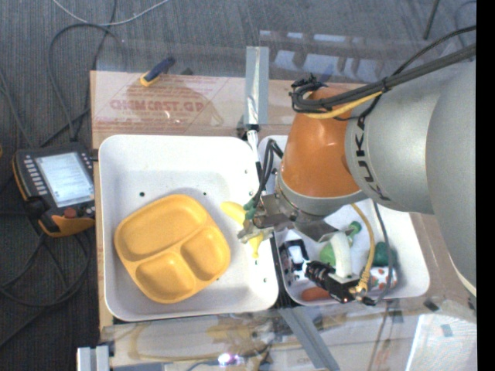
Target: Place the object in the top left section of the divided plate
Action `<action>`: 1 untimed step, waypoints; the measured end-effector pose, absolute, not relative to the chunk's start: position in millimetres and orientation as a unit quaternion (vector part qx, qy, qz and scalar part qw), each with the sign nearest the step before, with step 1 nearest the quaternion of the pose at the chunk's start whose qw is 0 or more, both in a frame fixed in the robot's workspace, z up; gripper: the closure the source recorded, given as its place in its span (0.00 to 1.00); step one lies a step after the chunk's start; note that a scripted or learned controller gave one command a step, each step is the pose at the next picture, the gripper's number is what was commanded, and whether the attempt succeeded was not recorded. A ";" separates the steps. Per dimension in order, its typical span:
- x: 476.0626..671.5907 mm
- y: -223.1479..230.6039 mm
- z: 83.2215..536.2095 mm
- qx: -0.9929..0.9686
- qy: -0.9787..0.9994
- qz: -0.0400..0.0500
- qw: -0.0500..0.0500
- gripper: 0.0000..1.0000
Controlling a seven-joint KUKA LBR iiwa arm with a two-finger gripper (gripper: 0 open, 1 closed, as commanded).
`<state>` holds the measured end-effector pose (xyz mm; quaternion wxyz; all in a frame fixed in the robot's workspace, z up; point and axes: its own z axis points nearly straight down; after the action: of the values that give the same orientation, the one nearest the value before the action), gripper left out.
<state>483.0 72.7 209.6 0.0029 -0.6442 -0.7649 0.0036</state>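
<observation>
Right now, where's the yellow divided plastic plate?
The yellow divided plastic plate lies in the left white bin, lower-centre, just left of the gripper.

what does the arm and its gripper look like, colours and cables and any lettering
The arm is thick, rounded and light grey, with a glossy orange band above the wrist and dark KUKA lettering on the grey shell beside it. Black cables run along its top and loop over the orange section. The gripper is a small dark metal unit with thin wires, including a yellow one, trailing beneath the wrist.
</observation>
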 end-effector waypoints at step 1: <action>483.3 116.3 238.6 -0.632 -0.775 0.003 0.002 1.00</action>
<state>483.3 116.3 238.6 0.0020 -0.6320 -0.7749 0.0035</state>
